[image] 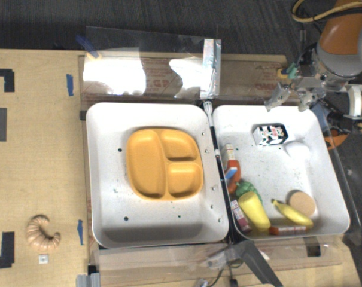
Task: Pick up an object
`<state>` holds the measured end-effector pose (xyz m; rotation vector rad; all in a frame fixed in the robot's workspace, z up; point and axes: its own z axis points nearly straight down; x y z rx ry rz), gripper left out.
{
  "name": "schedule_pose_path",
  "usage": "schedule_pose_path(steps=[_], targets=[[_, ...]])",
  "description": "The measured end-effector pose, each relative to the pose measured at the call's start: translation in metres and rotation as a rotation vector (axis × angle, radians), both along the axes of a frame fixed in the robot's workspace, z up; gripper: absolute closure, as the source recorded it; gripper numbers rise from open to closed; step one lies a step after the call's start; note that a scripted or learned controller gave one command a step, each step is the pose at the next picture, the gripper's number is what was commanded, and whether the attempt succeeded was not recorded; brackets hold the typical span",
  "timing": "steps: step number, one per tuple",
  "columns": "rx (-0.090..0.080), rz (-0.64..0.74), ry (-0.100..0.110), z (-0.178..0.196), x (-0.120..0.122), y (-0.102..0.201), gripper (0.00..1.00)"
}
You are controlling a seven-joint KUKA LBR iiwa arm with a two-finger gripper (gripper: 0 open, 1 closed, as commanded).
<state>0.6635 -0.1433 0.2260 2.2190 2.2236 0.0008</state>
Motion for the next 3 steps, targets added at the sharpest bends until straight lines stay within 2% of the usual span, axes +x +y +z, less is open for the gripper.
schedule_pose_path(steps=[1, 2, 3], targets=[[-0.002, 0.086, -0.007, -0.129, -0.053, -0.050, 0.00], [-0.003, 0.135, -0.004, -0.067, -0.158, -0.071, 0.00], [-0.003, 0.188, -0.006, -0.139, -0.182, -0.048, 0.00]])
